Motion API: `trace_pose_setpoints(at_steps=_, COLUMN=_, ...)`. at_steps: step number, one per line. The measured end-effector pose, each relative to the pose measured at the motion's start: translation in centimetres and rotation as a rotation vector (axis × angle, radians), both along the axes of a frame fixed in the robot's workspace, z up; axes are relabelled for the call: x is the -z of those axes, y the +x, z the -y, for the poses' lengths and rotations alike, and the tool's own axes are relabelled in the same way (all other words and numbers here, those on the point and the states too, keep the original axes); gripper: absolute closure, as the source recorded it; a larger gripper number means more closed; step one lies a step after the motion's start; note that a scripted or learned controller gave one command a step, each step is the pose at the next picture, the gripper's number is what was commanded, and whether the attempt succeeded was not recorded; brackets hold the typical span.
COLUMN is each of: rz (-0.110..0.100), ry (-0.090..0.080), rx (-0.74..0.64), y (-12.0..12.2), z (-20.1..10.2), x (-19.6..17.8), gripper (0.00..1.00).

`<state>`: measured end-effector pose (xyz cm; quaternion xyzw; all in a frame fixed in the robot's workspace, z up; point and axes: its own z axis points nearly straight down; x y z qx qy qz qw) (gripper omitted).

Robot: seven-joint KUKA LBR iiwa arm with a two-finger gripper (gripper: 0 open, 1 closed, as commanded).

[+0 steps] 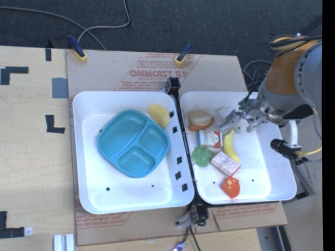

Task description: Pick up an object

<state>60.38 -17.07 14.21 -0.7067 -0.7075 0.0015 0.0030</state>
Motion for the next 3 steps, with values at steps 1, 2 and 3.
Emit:
trace_pose_setpoints(at_steps=1, rz=0.017, ry=-0.005, rx=0.000, y=-2.8, z=-6.6, x=5.2, gripper=0.00)
trace_pose_setpoints(at_steps=2, rz=0.021, ry=-0.008, rx=0.002, y=-2.7, z=-6.4, x=4.1, gripper=1.00)
trace_pose_setpoints(at_steps=3, rz=0.007, ry=-0.002, rx=-0.001, y=-0.9, z=-12.3, x=-4.2, gripper=1.00)
